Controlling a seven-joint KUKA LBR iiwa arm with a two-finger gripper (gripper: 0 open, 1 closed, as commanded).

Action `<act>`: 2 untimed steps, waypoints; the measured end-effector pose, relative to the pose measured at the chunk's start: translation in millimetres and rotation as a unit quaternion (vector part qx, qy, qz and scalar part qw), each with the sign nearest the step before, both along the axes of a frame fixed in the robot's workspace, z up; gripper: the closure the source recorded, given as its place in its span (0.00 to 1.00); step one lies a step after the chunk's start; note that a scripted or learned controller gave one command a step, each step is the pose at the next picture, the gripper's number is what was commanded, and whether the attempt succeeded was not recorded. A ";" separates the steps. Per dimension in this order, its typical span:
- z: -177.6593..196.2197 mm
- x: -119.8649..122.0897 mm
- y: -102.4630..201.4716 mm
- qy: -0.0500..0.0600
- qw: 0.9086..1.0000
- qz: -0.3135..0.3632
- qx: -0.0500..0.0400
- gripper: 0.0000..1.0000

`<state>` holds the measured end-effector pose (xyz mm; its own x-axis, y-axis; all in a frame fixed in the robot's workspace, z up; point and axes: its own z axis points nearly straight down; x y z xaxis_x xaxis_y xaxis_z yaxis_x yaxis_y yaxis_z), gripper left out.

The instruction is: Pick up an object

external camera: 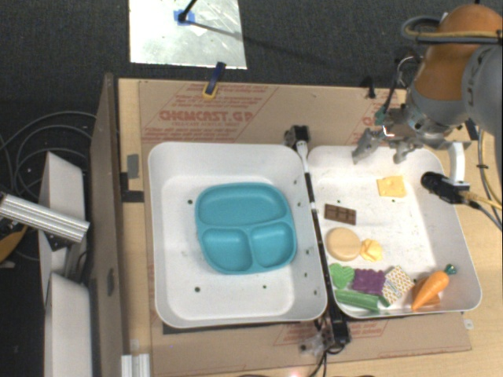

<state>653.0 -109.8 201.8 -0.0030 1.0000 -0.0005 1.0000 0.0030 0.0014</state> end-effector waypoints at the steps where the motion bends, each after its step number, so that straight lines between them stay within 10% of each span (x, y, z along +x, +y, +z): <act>1: -79.3 1.1 -55.1 0.003 1.000 -0.003 0.000 0.00; 2: -112.2 4.0 -68.7 -0.004 1.000 0.000 -0.001 0.00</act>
